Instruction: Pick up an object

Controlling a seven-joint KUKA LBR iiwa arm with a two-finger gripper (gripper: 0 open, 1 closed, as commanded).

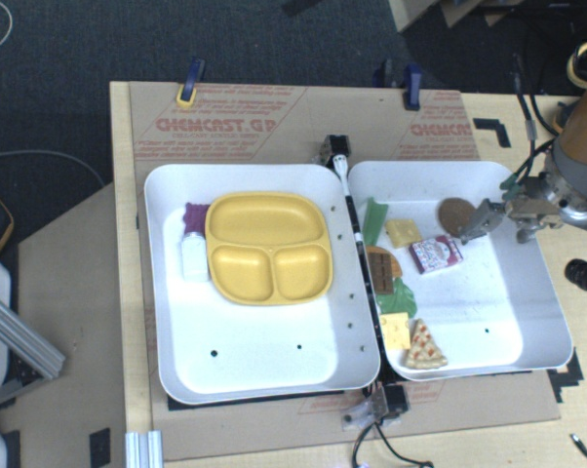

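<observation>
The right bin (545, 305) holds several toy foods. A brown round disc (452, 213) lies near its back, with a red and white packet (435, 254) just in front of it. My gripper (481, 222) reaches in from the right, low over the bin, its tip at the disc's right edge and just above the packet. A pale yellow piece (403, 232) and a green strip (374, 219) lie further left. Along the bin's left wall sit a brown patty (381, 266), a green leaf (401, 298), a yellow block (395, 331) and a pizza slice (423, 347).
The left bin (254, 364) holds a yellow divided plate (269, 247), with a purple item (195, 217) and a white item (193, 258) at its left side. Black clips sit between the bins at the back and front. Cables hang by the arm at the right.
</observation>
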